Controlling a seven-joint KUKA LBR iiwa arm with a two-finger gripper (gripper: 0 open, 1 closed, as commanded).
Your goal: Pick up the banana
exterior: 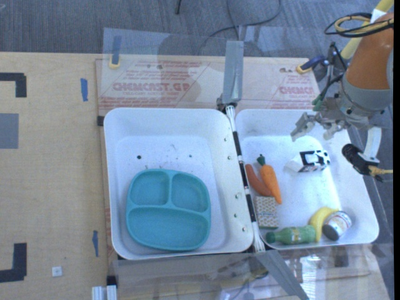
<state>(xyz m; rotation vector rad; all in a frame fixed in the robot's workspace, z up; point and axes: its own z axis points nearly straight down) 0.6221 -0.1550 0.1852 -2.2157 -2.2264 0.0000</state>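
The banana [319,218] is yellow and lies near the front right corner of the right bin [282,136]. A small can [337,225] rests against its right end and covers part of it. My gripper [315,127] hangs over the back of the same bin, well behind the banana. Its fingers are spread open with nothing between them. A white and black carton [310,160] lies between the gripper and the banana.
In the right bin are a carrot [270,180], a reddish stick [254,180] beside it, a small speckled box [267,210] and a green bottle [291,235] along the front wall. The left bin [169,127] holds a teal divided plate [169,209].
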